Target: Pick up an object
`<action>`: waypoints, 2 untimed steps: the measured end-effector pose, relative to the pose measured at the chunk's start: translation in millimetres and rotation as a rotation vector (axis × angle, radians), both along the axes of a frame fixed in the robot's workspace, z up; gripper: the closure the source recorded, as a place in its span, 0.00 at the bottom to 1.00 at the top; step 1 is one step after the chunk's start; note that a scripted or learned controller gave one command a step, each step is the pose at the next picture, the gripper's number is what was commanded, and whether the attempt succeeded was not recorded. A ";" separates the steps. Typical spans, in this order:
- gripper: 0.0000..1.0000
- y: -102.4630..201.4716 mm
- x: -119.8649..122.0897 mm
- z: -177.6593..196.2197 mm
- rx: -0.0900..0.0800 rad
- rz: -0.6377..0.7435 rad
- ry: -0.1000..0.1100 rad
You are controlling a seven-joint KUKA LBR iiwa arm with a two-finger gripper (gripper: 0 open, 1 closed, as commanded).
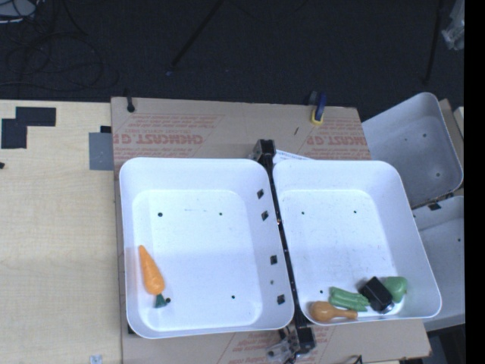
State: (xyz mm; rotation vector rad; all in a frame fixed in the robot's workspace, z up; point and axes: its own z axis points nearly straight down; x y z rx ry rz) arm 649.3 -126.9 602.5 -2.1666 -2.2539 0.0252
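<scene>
- Presently, small orange plastic toy carrot (151, 271): low in the left white bin (189, 174), near its left wall.
- I judge it light, rigid, slick; grasp mid-body.
- Pincer state: I cannot tell.

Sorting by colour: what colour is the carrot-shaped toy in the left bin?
Orange, with a small dark green stub at its near end; the carrot shows clearly in the camera view.
</scene>
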 end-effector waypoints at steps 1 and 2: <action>1.00 2.5 0.8 9.4 0.000 0.006 0.003; 1.00 4.1 1.4 18.7 0.000 0.012 0.005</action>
